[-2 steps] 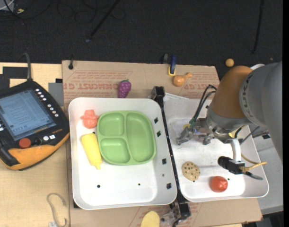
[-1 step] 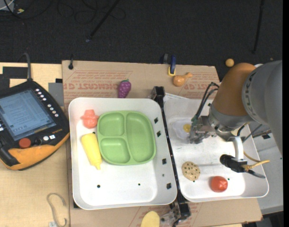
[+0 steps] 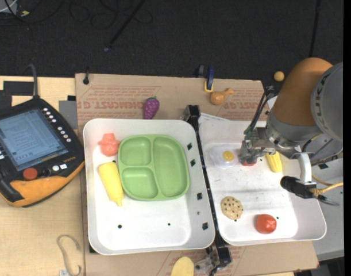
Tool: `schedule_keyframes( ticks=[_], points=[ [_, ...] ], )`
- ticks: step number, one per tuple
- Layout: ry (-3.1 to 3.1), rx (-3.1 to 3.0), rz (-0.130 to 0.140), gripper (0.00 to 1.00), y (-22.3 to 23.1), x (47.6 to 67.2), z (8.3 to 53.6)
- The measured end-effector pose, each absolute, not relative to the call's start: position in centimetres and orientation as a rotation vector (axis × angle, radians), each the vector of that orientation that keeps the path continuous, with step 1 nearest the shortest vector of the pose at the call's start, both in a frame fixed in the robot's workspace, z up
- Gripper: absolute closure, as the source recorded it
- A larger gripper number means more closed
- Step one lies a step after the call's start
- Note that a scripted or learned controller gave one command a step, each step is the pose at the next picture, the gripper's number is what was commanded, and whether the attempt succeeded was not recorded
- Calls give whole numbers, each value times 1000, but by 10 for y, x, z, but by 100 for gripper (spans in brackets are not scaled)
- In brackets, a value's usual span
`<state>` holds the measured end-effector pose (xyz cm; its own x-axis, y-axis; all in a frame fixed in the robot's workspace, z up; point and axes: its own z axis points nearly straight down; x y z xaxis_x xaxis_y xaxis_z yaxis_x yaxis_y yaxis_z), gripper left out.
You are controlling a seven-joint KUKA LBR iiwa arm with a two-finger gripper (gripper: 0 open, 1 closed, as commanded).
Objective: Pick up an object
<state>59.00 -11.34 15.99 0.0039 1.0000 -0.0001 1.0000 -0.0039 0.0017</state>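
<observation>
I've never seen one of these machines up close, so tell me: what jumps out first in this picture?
The big grey arm with its orange band reaches in from the right, its gripper low over the right white bin, near a yellow corn cob, a cookie and a red tomato. In the left white bin, a bright green divided plate catches the eye, with a yellow bottle beside it.

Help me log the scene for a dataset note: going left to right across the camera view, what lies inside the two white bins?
Yellow bottle-shaped toy → green divided plate → small yellow piece → end effector → red tomato-like toy → yellow corn-like toy. I left out the pink toy and the cookie, whose places overlap others.
</observation>
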Motion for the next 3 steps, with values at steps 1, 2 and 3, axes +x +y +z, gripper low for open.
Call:
schedule_keyframes(
  ticks=[1, 2, 3],
  points=[
    [2220, 2222, 2, 100, -111, 586, 204],
    [2220, 2223, 1, 100, -112, 586, 229],
    [2227, 2219, 2, 100, -56, 611, 222]
  ],
)
